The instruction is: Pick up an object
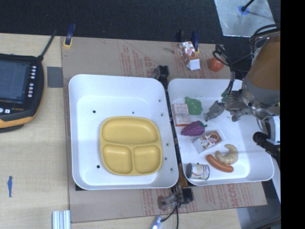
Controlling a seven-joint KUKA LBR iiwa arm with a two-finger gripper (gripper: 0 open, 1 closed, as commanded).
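2 bins [78,128], hand [224,109] above toy food [193,128]

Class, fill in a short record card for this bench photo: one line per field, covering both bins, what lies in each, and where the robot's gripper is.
left bin: holds a yellow divided tray
right bin: holds a green piece, purple piece, two packets, croissant, sausage, can
gripper: over the right bin, near its upper middle
outside the bins: small carton, red ball, handheld controller at far left
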